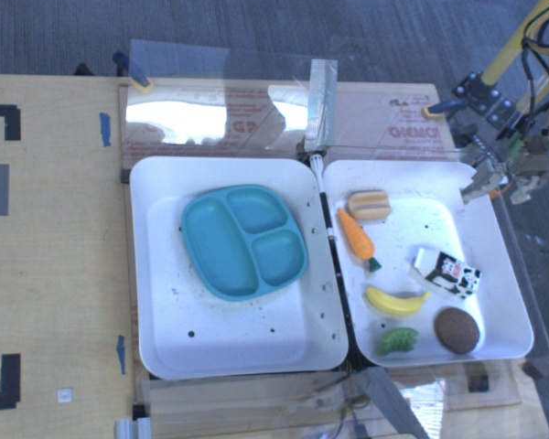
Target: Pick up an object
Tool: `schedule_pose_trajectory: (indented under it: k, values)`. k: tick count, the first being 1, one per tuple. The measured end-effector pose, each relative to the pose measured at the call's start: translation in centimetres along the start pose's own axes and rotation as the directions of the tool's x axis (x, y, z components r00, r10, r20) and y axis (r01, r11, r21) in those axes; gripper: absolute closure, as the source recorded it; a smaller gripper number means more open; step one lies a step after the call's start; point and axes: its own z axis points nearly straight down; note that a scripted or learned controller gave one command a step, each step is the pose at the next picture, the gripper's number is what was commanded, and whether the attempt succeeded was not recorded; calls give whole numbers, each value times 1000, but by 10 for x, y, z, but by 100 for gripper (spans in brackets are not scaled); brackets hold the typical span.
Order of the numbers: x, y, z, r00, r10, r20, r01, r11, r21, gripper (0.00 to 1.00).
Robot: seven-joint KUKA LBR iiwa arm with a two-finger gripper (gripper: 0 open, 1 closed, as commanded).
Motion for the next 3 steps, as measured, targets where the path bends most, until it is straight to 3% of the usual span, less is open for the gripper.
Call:
schedule_pose_trajectory:
  k: [1, 2, 3]
  values:
    - [63, 68, 90, 992, -129, -4, 129, 992, 6, 0]
    - [66, 54, 51, 958, -286, 1, 286, 958, -2, 0]
    - [110, 77, 135, 950, -312, -4, 312, 950, 7, 0]
